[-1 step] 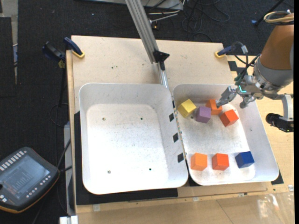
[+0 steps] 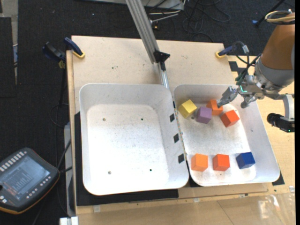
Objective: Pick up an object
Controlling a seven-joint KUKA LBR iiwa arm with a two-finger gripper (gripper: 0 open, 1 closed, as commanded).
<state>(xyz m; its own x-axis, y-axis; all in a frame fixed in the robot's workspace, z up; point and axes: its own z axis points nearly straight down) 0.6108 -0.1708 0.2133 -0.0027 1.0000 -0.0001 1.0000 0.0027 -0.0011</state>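
Note:
The right bin [image 2: 262, 149] holds several cubes. Along its far side sit a yellow cube [image 2: 188, 108], a purple cube [image 2: 203, 115], a small orange cube [image 2: 215, 107] and a red-orange cube [image 2: 229, 118]. Along the near side are an orange cube [image 2: 199, 162], a red-orange cube [image 2: 221, 162] and a blue cube [image 2: 245, 160]. My gripper [image 2: 236, 99] hangs over the bin's far right part, open, just above and behind the far red-orange cube. Its left finger [image 2: 227, 96] is close to the small orange cube. Nothing is between the fingers.
The left bin [image 2: 124, 139] lies beside the right one. A slanted metal pole [image 2: 143, 25] ends at the bins' far junction. Clamps [image 2: 75, 48] sit at the bench's far corners. A teach pendant [image 2: 23, 179] lies at lower left.

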